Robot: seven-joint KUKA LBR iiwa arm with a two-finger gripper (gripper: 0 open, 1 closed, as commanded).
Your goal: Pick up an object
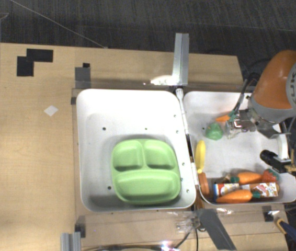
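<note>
On the wooden bench [33, 156], the gripper [236, 123] hangs in the right bin [216, 101] beside a small green-and-orange toy [215, 130]. I can't tell its grip. I'd centre squarely over that toy before descending.

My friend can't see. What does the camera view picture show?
A robot arm reaches into the right white bin, its tool beside a small green and orange toy. That bin also holds a banana, carrots and a box. The left bin holds a green tray.
</note>
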